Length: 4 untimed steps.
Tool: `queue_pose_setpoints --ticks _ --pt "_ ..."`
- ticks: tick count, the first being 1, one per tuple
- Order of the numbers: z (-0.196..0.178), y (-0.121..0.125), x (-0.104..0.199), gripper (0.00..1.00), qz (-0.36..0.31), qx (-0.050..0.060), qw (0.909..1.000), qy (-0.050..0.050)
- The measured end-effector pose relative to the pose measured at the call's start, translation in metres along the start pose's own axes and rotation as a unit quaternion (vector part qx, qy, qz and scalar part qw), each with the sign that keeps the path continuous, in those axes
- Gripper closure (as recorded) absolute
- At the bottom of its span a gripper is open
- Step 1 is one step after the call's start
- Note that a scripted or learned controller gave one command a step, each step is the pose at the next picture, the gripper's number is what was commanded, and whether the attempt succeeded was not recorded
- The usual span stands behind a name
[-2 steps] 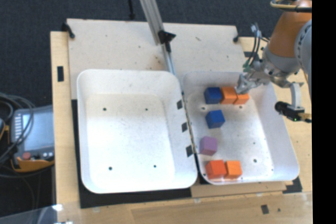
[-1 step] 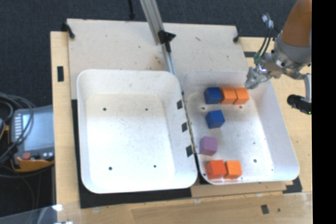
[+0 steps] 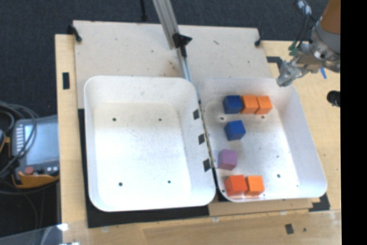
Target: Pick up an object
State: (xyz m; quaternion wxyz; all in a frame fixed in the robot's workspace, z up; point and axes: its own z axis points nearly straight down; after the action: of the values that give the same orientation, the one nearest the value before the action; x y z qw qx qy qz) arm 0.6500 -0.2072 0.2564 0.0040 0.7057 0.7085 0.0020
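A wooden bench [image 3: 66,123] carries two white bins side by side. The left bin [image 3: 143,140] has no blocks. The right bin [image 3: 287,140] holds seven: a blue block [image 3: 232,104] touching two orange ones along the far side, a lone blue block [image 3: 234,129], a purple block [image 3: 227,159], and an orange pair [image 3: 243,185] at the near wall. The gripper [image 3: 285,76] hovers over the right bin's far corner; I cannot tell how its jaws stand. Touching blocks may jam a grasp
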Motion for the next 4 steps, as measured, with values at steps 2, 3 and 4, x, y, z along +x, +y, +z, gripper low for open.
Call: queue_pose_setpoints --ticks 2,3,4 --pt "-0.011 -0.027 0.095 1.0 -0.001 0.004 1.0 0.002" --pt "0.004 -0.041 0.147 1.0 -0.001 0.005 1.0 0.001" --pt "0.015 -0.057 0.204 1.0 -0.001 0.005 1.0 0.002"
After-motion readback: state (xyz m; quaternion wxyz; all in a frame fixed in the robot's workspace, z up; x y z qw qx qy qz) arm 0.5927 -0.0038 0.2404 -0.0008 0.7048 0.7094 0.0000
